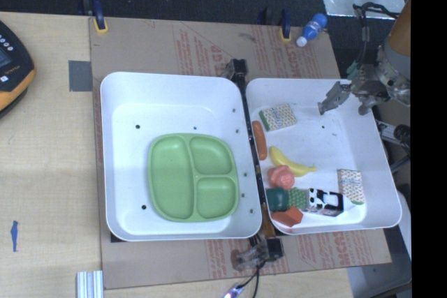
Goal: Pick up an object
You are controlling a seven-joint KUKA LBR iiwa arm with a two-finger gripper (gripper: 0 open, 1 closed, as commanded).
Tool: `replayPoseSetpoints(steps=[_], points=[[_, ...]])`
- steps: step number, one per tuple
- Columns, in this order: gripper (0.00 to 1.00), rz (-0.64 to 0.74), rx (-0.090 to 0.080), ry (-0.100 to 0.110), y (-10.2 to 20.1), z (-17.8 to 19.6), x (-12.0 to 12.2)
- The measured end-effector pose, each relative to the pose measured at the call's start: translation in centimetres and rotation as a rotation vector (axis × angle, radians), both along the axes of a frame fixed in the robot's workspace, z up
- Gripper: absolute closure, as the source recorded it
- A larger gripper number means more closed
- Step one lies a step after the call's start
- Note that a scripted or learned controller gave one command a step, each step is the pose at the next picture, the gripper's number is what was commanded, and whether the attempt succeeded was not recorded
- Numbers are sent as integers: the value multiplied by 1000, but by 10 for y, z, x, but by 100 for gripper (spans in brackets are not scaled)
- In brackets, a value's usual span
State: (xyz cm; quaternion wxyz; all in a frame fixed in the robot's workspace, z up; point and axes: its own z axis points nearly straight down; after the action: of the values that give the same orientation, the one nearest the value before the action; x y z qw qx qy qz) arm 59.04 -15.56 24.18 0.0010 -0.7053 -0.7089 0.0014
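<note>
Several small objects crowd the right bin (380,150)'s near-left corner, the banana (292,163) lying long-axis left to right among them, while farther back the gripper (349,100) hovers with fingers apart, holding nothing, well right of them.

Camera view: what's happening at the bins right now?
The arm's pincer hovers over the far right part of the right bin, open and holding nothing. The pile of small items lies nearer the camera: a banana, a hot dog, a patterned pouch and a black-and-white piece. The left bin holds a green divided plate. No pick is made yet.
</note>
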Motion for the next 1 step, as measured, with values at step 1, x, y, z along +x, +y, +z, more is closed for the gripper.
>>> replayPoseSetpoints(steps=[1], points=[[0, 1, 0, 2, 47, -113, 9]])
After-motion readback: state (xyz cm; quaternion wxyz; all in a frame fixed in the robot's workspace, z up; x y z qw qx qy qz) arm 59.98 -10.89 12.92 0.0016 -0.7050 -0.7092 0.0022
